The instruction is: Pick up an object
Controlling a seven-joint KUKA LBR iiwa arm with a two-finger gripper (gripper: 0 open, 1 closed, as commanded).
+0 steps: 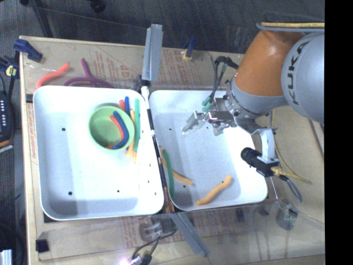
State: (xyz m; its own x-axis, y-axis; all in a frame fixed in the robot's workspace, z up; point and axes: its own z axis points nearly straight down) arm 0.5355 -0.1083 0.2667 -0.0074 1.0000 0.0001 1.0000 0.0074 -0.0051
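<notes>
Orange strip (pixel 215 190) lies near right bin's (pixel 165 101) front wall, long axis slanting up-right, well below and slightly right of end effector (pixel 193 123), fingers spread, pinching nothing.

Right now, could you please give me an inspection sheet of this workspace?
Surface: wooden bench bearing left bin and right bin.
Job's things: green bowl with coloured sticks in left bin; orange stick, green stick in right bin.
Clutter: orange and purple pieces behind left bin.
Grippers: claw above right bin, holding nothing visible.
Cables: wires near wrist.
Surroundings: dark floor, chair base.
</notes>
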